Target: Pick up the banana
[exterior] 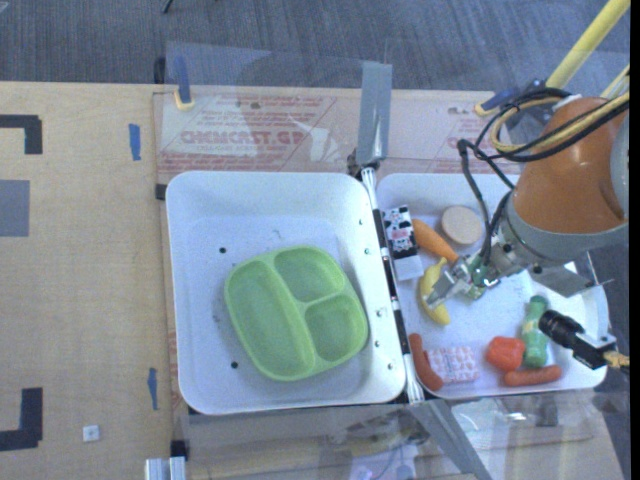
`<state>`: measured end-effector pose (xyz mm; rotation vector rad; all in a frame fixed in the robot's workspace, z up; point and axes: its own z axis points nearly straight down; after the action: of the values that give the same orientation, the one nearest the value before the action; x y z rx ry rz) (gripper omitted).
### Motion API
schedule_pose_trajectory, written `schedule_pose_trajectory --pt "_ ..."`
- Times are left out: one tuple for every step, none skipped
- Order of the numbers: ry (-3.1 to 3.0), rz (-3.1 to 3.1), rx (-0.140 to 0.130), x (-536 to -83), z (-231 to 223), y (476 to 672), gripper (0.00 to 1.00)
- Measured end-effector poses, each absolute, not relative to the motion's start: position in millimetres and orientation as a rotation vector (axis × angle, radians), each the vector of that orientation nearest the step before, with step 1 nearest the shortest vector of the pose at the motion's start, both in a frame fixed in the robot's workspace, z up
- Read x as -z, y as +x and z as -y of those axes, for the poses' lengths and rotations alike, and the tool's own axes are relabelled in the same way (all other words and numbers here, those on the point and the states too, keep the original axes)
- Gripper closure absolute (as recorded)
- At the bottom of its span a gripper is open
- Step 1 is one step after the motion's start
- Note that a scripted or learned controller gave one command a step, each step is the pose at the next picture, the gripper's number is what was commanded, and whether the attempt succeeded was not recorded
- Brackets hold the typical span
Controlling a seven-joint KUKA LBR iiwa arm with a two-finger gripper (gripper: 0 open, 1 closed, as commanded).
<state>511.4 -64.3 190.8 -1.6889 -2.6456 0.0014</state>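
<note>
A: Where's the curved yellow plastic banana [432, 290]?

B: In the right-hand shallow white bin [592, 308], towards its left side, lying on the floor of the bin. The two-finger metal hand [458, 282] is right at its upper end, touching or almost.

A: Gripping it?

B: I cannot tell whether the hand is wide or narrow; it's too small and cluttered there. I'd judge it's lined up for a grasp.

A: How does the banana look?

B: Short, bent, bright yellow with a darker patch near the lower tip. An orange toy carrot [434, 239] lies just above it, a round tan disc [462, 225] beyond. The green sectioned plate [295, 311] sits in the left white bin [200, 208].
</note>
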Motion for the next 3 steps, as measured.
schedule_pose_trajectory --pt "-1.662 2.662 -0.002 -183.5 -13.3 511.5 0.0" --pt "-1.638 2.677 -0.002 -183.8 45.2 502.6 0.0" --pt "-1.661 2.663 -0.001 -183.6 -6.3 502.3 0.0"
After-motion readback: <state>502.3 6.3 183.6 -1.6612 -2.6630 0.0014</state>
